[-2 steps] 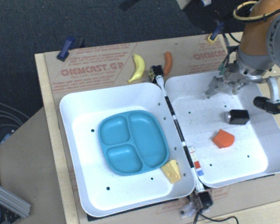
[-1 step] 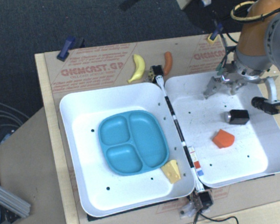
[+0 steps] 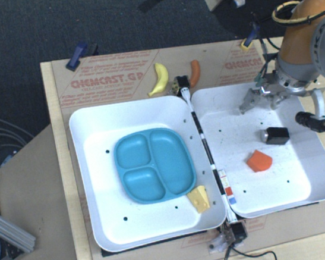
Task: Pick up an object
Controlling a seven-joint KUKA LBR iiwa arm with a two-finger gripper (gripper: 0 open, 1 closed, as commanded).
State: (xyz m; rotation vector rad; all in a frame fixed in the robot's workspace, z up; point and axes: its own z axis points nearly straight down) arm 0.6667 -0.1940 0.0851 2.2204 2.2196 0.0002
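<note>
Orange is the colour to look for: you have a small orange wedge-shaped block (image 3: pixel 259 161) lying flat on the floor of the right bin (image 3: pixel 314 186), toward the near half. Its faces look smooth and matte, with one slanted top edge catching the light. Just beyond it, slightly to the right, sits a small black rectangular block (image 3: pixel 276 135), near the orange piece but not touching it.

Your end effector (image 3: pixel 264 97) hangs over the far part of the right bin, well apart from both blocks. Its grey metal fingers (image 3: pixel 247 103) splay outward, so it stands open, and nothing sits between them. Behind it you can see the grey wrist and the orange band of the arm (image 3: pixel 302 34) coming in from the right.

In the left bin (image 3: pixel 98 183) you have a blue divided plate (image 3: pixel 155 164) with three compartments, lying flat near the middle. A pale yellow wedge, like a piece of cheese (image 3: pixel 199 198), rests just beside the plate's near right corner, close to the wall between the bins.

On the tabletop (image 3: pixel 107 80) beyond the bins, a yellow toy banana (image 3: pixel 158 79) and an orange-brown sausage-shaped item (image 3: pixel 194 72) lie close to the bins' far rims. A blue clamp (image 3: pixel 76 57) grips the far left edge of the board.
</note>
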